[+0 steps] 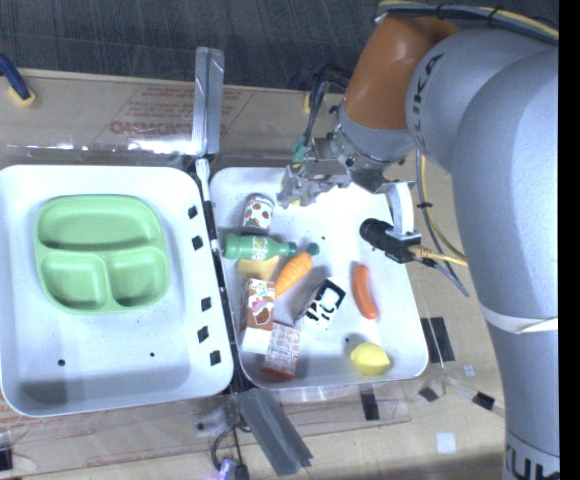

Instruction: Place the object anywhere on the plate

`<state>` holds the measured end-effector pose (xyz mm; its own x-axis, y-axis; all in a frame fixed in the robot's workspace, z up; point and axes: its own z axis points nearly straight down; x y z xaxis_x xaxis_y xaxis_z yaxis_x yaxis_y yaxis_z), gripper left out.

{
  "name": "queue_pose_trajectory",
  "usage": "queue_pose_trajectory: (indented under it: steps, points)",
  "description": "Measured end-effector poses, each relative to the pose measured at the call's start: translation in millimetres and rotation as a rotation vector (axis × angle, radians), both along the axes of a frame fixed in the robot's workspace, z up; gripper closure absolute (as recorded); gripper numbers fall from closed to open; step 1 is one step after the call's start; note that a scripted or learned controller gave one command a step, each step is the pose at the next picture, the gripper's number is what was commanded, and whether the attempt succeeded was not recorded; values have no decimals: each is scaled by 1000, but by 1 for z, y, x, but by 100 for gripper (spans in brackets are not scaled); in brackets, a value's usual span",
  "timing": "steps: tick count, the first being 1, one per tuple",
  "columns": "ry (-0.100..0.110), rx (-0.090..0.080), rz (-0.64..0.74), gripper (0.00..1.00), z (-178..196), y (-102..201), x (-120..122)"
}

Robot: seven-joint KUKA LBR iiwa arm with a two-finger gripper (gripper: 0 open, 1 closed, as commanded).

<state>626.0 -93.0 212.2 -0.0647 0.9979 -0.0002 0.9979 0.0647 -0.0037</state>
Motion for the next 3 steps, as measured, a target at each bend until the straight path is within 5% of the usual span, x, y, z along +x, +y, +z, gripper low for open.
queue_pose_trajectory:
  steps: [1,2,3]
  points:
    - [2,0,111,100,-22,92,-13]
    - [3,-1,75,100,14,172,-79]
    - [2,-1,73,0,14,172,-79]
